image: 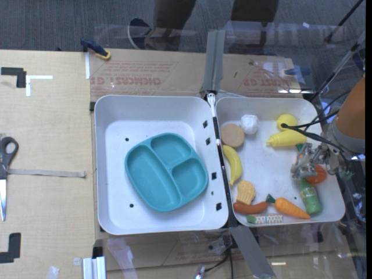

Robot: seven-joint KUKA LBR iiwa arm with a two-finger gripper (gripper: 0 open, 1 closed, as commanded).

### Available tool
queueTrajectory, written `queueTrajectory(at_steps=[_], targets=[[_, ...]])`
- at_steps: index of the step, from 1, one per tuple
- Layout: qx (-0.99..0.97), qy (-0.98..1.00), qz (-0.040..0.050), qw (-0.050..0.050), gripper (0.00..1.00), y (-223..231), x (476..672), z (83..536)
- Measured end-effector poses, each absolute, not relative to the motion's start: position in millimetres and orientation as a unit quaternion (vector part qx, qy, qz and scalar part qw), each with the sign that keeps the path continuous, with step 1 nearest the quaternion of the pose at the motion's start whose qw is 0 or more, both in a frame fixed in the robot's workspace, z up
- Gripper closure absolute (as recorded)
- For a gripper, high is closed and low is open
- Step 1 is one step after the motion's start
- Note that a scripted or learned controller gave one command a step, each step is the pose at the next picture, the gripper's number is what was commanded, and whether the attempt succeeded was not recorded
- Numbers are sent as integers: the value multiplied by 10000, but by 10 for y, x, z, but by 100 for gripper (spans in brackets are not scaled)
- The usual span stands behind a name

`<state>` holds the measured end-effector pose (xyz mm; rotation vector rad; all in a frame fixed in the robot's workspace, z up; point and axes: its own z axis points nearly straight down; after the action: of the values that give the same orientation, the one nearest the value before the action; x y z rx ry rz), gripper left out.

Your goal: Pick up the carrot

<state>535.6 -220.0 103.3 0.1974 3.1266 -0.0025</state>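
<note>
- Lying near the front wall of the right bin (264, 100), the carrot (291, 208) is seen flat on its side, thin tip pointing to the right.
- A green bottle (311, 201) is just beside the carrot's tip, and a red chili (251, 207) lies just beside its fat end.
- A corn piece (246, 191), a banana (233, 163), a round cookie (232, 135) and a yellow squeeze bottle (286, 138) are also seen in this bin.
- A blue plate (167, 171) is seen in the left bin (151, 103).
- The gripper (307, 163) is seen hanging over the right side of the right bin, above something orange-red, near the carrot but not touching it.
- Whether the jaws are open or closed cannot be told, and nothing can be seen held in them.
- The carrot is probably a toy, so it is likely light, hard and a bit slippery.
- It would best be held across its fat middle, where it is widest.
- The thin tip could slip out, and the green bottle could be bumped there.
</note>
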Motion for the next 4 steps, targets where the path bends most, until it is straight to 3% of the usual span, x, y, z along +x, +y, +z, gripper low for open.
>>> queueTrajectory(at_steps=[1, 2, 3, 4], targets=[[630, 9980, -9, 47, 0, -2200, 5358, 1034], [614, 9981, -18, 73, 100, -2195, 5380, 1138], [616, 9981, -17, 73, 0, -2192, 5381, 1138], [279, 9996, -7, 28, 0, -2203, 5487, 933]])
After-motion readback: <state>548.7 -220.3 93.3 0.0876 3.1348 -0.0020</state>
